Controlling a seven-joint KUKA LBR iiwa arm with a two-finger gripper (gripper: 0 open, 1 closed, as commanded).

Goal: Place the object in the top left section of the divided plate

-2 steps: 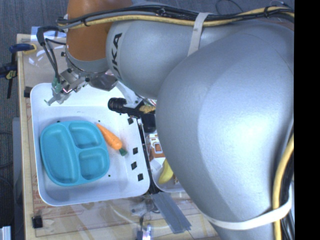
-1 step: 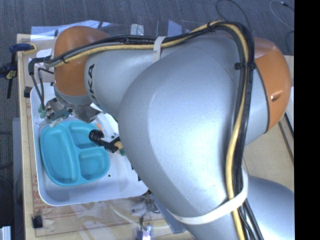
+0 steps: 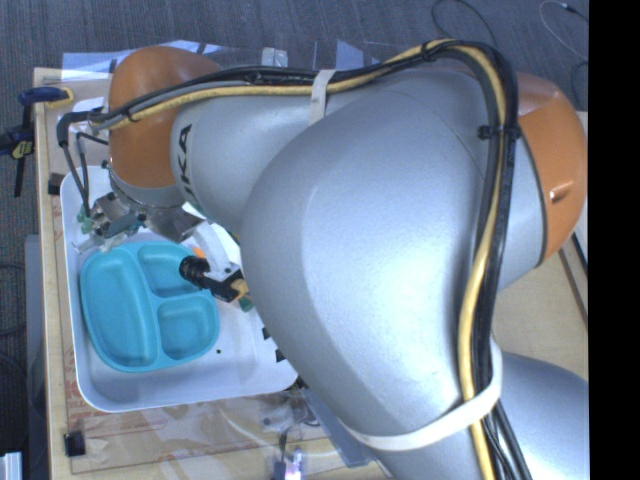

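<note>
A light blue divided plate (image 3: 125,318) lies in the left white bin (image 3: 150,396); it has one long section on its left and two smaller ones on its right. My gripper (image 3: 103,222) hangs just above the plate's far edge, close to the bin's back left corner. A small greenish patch shows at its tip, too small and blurred to tell whether it is an object. The plate's sections look bare where they are visible. My arm's grey body (image 3: 380,248) and orange band (image 3: 150,108) cover the rest of the bench.
The bulky arm hides the right bin and the left bin's right side. A blue clamp (image 3: 35,95) sits on the bench's far left edge. Bare white bin floor (image 3: 240,353) shows in front of the plate.
</note>
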